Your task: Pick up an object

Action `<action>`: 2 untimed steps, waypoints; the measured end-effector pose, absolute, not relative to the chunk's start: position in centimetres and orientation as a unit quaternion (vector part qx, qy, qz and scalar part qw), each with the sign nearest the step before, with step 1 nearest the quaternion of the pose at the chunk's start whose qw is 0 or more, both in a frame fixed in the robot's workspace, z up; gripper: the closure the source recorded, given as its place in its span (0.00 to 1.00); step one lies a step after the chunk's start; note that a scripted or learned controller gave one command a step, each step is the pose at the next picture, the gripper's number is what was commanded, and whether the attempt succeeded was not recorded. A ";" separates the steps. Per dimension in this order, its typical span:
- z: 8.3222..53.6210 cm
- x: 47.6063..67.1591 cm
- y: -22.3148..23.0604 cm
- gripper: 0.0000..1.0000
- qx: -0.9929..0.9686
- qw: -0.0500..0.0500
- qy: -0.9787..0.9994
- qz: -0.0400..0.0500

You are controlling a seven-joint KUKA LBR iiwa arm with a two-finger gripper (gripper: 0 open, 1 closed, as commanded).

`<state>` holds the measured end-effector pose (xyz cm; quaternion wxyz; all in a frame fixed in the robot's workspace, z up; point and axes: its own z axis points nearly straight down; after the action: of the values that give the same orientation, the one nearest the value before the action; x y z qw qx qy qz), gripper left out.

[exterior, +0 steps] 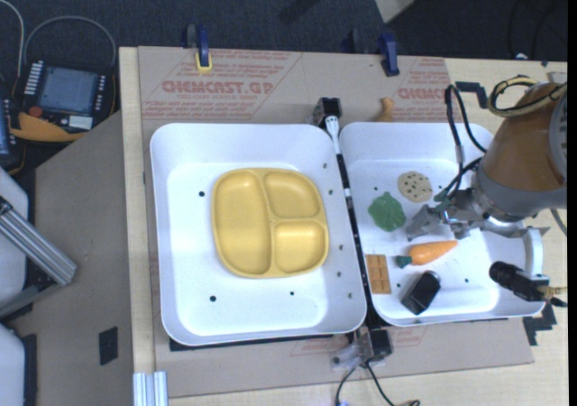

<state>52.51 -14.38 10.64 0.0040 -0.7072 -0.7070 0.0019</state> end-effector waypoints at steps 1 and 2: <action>8.3 52.4 -14.3 0.00 -0.707 0.002 -0.707 0.001; 9.5 52.5 -14.4 1.00 -0.707 0.000 -0.707 0.000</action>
<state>52.54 -14.36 9.49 -0.0001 -0.7074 -0.7068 0.0001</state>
